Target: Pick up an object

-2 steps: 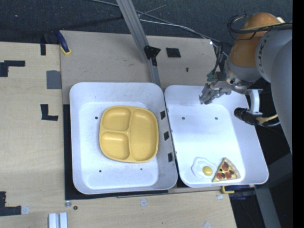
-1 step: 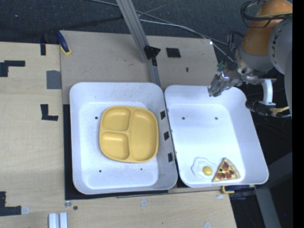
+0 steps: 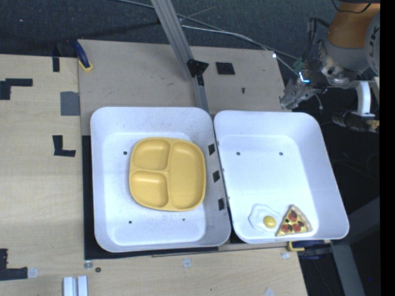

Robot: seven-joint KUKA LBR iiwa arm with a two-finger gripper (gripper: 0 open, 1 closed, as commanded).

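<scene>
Lowest in the frame, in the right bin's (image 3: 308, 140) bottom corner, a fried egg (image 3: 264, 218) lies just beside a pizza slice (image 3: 293, 221) (both toys, it seems). Left of centre, a yellow divided plate (image 3: 167, 174) sits in the left bin (image 3: 108, 165). At the upper right, the gripper (image 3: 292, 97) hangs beyond the right bin's far rim, its pincer state impossible to tell.

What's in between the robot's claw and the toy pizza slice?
In the camera view, just bare white bin floor lies between the gripper and the pizza slice. The fried egg sits beside the pizza, not between.
</scene>
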